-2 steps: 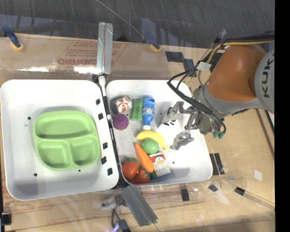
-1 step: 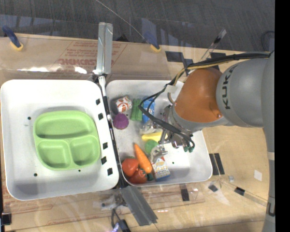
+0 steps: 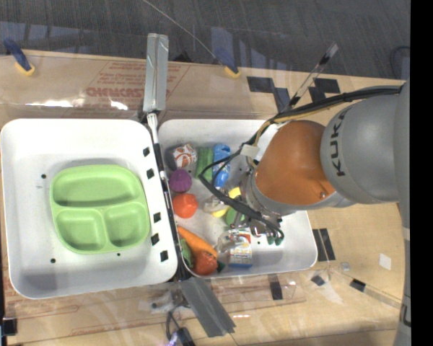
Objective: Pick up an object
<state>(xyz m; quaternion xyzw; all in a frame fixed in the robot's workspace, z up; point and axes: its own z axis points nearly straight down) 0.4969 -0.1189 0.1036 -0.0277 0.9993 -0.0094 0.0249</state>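
The right bin (image 3: pixel 303 247) holds several small toy foods: an orange ball (image 3: pixel 185 205), a purple ball (image 3: pixel 180 181), a carrot (image 3: pixel 196 241), a red piece (image 3: pixel 206 264), a blue item (image 3: pixel 221 157), a round wrapped item (image 3: pixel 183 155) and a small printed carton (image 3: pixel 240 251). The arm's orange band (image 3: pixel 292 166) and grey wrist hang over the bin's middle. My gripper (image 3: pixel 239 222) points down into the pile near the carton and a yellow piece (image 3: pixel 216 207); its fingers are hidden among cables and objects.
The left bin (image 3: pixel 18 193) carries a green three-compartment tray (image 3: pixel 99 207). A grey divider bar (image 3: pixel 156 71) runs between the bins. Cardboard and tape marks surround both bins on the bench.
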